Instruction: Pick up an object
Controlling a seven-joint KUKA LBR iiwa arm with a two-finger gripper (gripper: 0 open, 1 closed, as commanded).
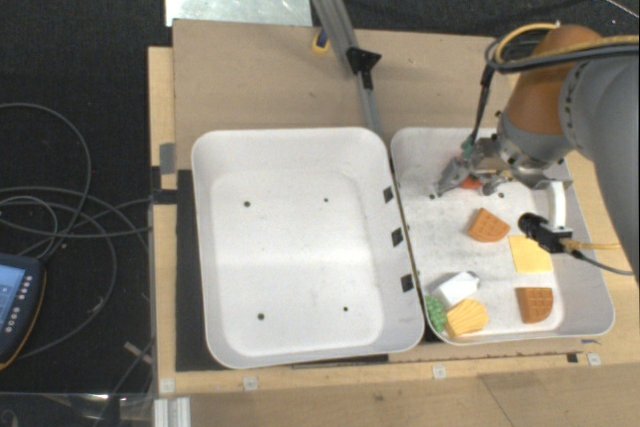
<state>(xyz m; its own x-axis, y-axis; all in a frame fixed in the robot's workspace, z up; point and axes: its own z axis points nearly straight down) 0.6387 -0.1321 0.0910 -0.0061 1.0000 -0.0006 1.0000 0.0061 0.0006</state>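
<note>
We see the gripper [458, 177] low over the far part of the right bin [430, 225], toward its far left corner. We judge it sits there because the program is trying for a piece in that stretch. Every loose piece lies in this bin, none in the left bin [290, 245]. Nearest the gripper is the orange wedge [488, 226], just toward the near edge and apart from it. Toward the near right corner lie the yellow block [530, 257] and the brown waffle block [534, 304]. Along the near edge by the left corner, a white block [458, 287] rests against a yellow chunk [467, 317], with a green piece [436, 313] tucked at the wall. We see no piece in the gripper's grasp, and the slant hides how the jaws stand, so we cannot tell whether they are released or clenched. A small reddish spot [468, 184] right beside the gripper is too small to name; it may be a piece or part of the tool. The arm [600, 115] covers the bin's far right corner, so we cannot say what lies beneath it.
</note>
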